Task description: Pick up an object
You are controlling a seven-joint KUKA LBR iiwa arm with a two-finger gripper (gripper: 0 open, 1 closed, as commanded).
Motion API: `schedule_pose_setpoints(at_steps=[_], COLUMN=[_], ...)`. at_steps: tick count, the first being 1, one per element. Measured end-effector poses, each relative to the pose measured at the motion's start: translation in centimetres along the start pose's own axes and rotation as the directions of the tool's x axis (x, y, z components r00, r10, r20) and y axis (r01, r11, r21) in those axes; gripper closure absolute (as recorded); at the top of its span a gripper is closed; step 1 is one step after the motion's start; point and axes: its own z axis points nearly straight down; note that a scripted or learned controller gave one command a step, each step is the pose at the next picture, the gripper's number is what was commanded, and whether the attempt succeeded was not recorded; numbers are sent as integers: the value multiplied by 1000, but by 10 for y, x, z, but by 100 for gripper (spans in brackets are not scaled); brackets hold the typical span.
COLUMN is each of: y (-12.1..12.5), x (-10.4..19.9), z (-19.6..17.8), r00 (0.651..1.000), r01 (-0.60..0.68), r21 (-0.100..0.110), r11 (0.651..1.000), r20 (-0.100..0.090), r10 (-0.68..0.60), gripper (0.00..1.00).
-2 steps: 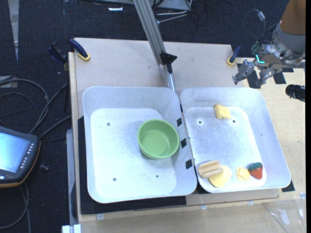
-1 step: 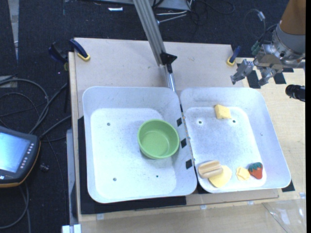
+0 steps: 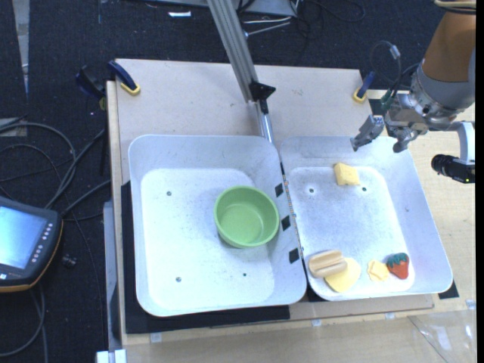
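We look down on a pale wooden bench (image 3: 197, 100) amid dark flooring and loose cables, with a handheld screen (image 3: 23, 242) cut off at left. A green bowl (image 3: 246, 216) sits in the left bin (image 3: 151, 203). In the right bin (image 3: 408, 203) lie small food pieces, one yellow piece (image 3: 346, 175) near the far wall. The gripper (image 3: 384, 136) hangs above that bin's far edge, fingers spread, holding nothing.
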Motion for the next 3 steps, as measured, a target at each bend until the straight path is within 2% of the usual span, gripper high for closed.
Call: schedule_pose_setpoints(at_steps=[2, 3], y=[-4, -3], x=[-9, -9], z=[94, 82], r00=[1000, 1000], r01=[0, 1], r21=[-1, -6], r11=[1000, 1000], r20=[0, 1], r10=[0, -1], gripper=[0, 100])
